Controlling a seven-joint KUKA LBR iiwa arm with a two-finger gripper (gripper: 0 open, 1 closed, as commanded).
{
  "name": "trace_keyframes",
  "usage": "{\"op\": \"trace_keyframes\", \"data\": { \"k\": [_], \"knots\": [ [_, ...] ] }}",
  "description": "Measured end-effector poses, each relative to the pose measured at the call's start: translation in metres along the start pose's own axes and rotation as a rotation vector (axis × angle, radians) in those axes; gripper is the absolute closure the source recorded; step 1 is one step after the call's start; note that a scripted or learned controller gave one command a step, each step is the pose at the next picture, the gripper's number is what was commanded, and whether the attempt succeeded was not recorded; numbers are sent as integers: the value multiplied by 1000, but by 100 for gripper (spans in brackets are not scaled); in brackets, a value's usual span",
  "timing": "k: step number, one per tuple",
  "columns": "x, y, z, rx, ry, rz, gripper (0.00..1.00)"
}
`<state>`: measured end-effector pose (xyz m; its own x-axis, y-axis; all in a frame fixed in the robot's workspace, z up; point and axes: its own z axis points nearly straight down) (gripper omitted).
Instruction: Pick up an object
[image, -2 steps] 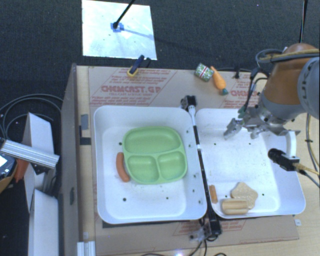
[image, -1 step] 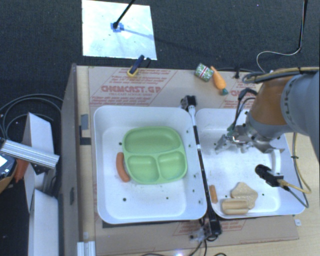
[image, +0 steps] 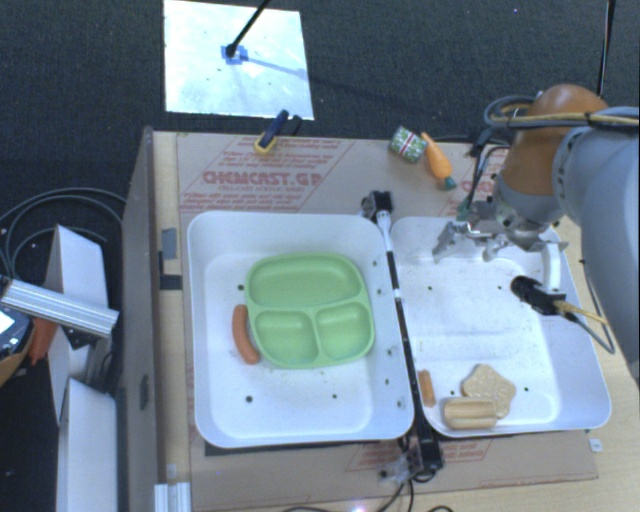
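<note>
Gripper (image: 468, 243): low over the far end of the right bin (image: 470, 315), hanging from the arm that reaches in from the right; whether it is spread or pressed together cannot be told from here, and nothing shows in its hold.
Under the gripper: bare bin floor, so by my reading no pick has begun at this spot.
Nearest things to pick: a tan biscuit (image: 490, 384), a bread roll (image: 468, 412) touching the biscuit's near side, and a small orange piece (image: 427, 387) just left of them by the dividing wall.
Where they lie: all at the near end of the same bin, well apart from the gripper, toward the camera.
Left bin (image: 215, 250): a green divided plate (image: 308, 310) lying flat, with a sausage (image: 242, 333) just beside its left edge.
Beyond the bins: a carrot (image: 437, 160) and a small can (image: 407, 143) on the cardboard, likely out of play.
</note>
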<state>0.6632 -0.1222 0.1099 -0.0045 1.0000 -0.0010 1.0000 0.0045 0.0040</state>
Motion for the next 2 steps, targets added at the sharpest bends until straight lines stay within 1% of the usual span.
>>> {"op": "trace_keyframes", "data": {
  "k": [1, 2],
  "knots": [
    [2, -56, 26, 5, 1, 3, 0],
    [-20, 1, 25, 0, 0, 0, 0]
  ]
}}
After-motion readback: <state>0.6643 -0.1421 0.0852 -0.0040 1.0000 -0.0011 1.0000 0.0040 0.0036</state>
